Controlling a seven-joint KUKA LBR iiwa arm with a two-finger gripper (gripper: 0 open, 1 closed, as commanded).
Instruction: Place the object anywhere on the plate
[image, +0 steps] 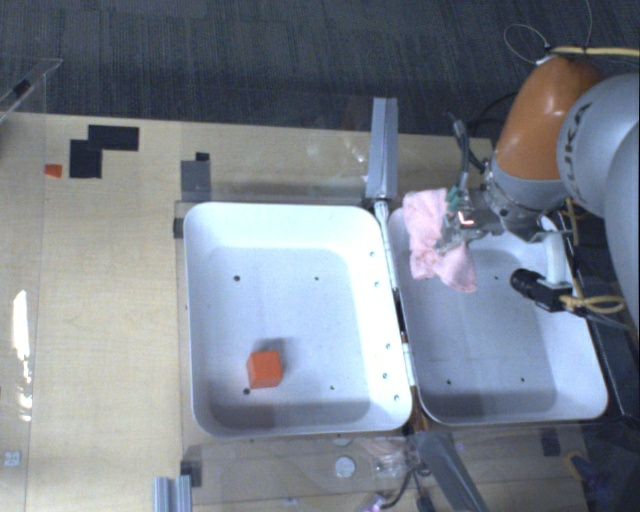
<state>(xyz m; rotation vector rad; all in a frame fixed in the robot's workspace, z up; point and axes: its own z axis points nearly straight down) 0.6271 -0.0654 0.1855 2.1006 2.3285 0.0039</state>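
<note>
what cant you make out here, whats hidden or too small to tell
- Pincer, camera view: small and glary against the pink cloth, so open or shut is unclear, as is any grip on the cloth.
- Arm: cut off by the right edge.
- Orange block in the left bin: too small for detail.

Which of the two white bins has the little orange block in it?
The left bin. The orange block sits near its front-left corner. The right bin, where the arm reaches in, has a pink cloth instead.
</note>
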